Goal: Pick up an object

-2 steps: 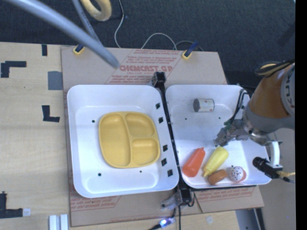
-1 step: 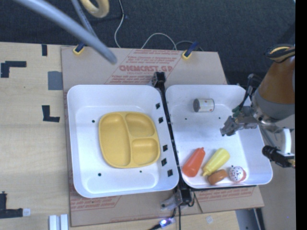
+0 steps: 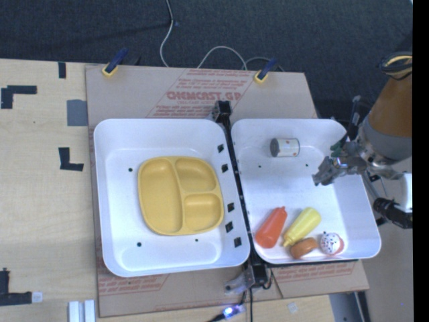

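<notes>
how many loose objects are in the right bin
5: a small cylinder near the far wall, and by the near edge an orange-red bottle, a yellow bottle, a small brown piece and a white speckled ball.

Robotics lab: clamped cardboard (image 3: 201, 92) under twin bins (image 3: 114, 180); taped bench (image 3: 40, 180)

You've got dark blue-grey carpet (image 3: 281, 19) across the top, w/ a thin white cable (image 3: 167, 32) trailing over it. Below sits a pale wood bench (image 3: 40, 200) marked w/ black tape bits (image 3: 19, 95). A brown cardboard sheet (image 3: 201, 92) w/ red print lies on it, held by 2 yellow-blue clamps (image 3: 115, 62). Light's even.
</notes>
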